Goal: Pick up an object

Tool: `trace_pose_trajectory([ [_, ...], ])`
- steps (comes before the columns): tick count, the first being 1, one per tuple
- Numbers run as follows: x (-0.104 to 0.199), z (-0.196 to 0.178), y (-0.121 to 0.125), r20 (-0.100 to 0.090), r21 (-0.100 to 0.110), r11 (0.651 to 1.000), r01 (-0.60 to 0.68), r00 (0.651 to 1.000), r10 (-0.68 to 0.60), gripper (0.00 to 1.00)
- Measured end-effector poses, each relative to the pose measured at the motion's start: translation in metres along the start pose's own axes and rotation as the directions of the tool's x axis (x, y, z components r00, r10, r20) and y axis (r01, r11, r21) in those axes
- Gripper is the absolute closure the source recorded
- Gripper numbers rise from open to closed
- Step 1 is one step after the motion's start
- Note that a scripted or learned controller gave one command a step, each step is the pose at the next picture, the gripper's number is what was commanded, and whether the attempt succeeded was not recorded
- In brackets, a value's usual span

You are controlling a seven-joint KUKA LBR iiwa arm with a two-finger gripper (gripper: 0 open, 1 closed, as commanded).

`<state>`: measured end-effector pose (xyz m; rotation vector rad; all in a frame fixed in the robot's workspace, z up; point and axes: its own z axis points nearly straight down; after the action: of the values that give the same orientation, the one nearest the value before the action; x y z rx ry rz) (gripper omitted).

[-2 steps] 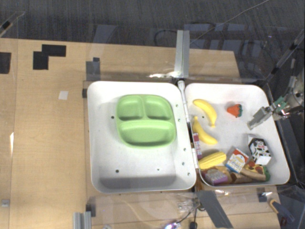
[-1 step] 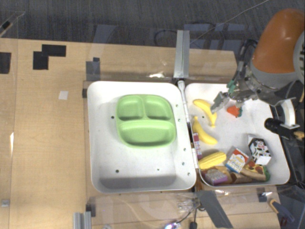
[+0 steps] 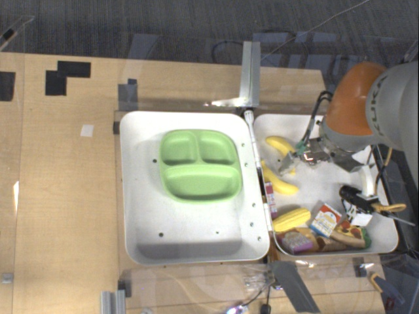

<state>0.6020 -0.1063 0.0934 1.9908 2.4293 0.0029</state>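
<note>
Two shallow white plastic bins sit side by side on the pale wooden bench (image 3: 59, 175). The left white bin (image 3: 141, 201), in the middle of the frame, holds a light green plastic plate with three compartments (image 3: 200, 164), which lies flat a little above the bin's centre. The right white bin (image 3: 321, 187), at centre right, holds a scatter of small things. An upper yellow banana-shaped piece (image 3: 277, 144) lies near its top left corner, and a lower yellow banana-shaped piece (image 3: 283, 186) rests close to the bin's left wall. Along the bottom edge lie a yellow corn cob (image 3: 291, 219), a purple packet (image 3: 300, 242) just below the cob, a small white, red and blue carton (image 3: 324, 221) and a brown wedge-shaped item (image 3: 347, 235). The grey arm with its orange band (image 3: 353, 106) comes in from the right of the frame over the right bin's top right part. The gripper (image 3: 288, 165) is low in that bin's upper left area, between the two banana-shaped pieces. Its tip seems to sit just above the upper end of the lower piece, though contact is unclear at this size. Whether the gripper is spread or pressed together cannot be told from this slant, and nothing is visibly pinched in it.
</note>
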Motion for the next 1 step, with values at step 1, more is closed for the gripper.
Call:
trace_pose_trajectory([
  [1,0.0008,-0.0083,0.0014,-0.001,-0.001,1.000,0.000,1.000,0.000,1.00],
])
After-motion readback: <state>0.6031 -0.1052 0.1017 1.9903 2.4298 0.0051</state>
